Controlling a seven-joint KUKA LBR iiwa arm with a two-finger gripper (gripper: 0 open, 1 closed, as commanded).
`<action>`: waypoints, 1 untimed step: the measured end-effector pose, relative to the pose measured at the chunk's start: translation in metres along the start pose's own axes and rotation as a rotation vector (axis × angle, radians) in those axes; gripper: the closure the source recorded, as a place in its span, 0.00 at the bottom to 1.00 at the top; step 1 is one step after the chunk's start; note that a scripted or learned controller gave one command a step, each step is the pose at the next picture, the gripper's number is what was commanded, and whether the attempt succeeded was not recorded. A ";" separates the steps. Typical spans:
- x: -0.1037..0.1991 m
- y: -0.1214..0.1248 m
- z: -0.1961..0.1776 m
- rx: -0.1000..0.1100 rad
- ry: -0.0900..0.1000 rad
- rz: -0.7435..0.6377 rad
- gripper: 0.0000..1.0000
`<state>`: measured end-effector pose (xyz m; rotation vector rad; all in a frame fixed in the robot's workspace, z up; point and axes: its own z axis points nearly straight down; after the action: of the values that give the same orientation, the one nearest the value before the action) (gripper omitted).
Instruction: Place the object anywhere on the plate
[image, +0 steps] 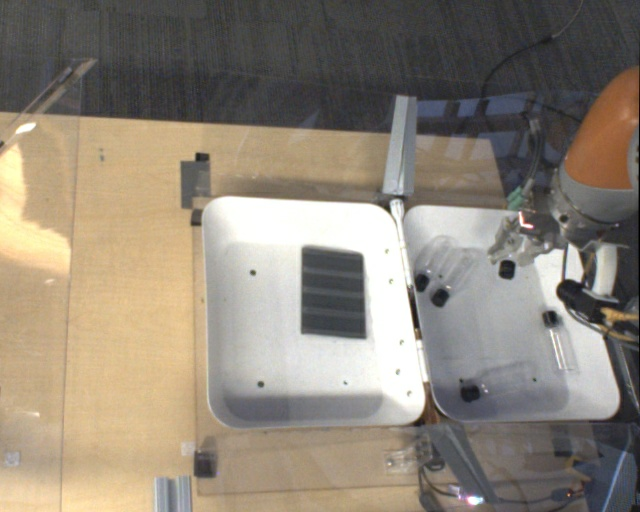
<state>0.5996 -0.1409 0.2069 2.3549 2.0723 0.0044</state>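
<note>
Three sets of clear, see-through objects with black caps are seen lying in the right bin (590, 395), well apart from the plate (333, 292). A pair of clear tubes (447, 265) is set near the bin's left wall, their black caps turned toward the lower left. A larger clear tube (500, 380) is laid along the near wall, its cap at its left end. A slim clear tube (558, 345) is placed toward the right side, its cap at the top. The plate, a dark grey ribbed rectangle, is pictured flat at the middle of the left bin (215, 300).

The gripper (512, 248) is held over the far part of the right bin, at the end of the grey arm (605, 150) with its orange band. A small black piece (507, 268) is seen just beneath it; whether it is gripped cannot be told, nor whether the claw is wide or narrow. Any lettering is too small to be read.
</note>
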 end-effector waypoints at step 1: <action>0.063 0.035 -0.069 -0.001 0.001 0.267 1.00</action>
<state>0.6422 -0.0823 0.2760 2.6102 1.7400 0.0073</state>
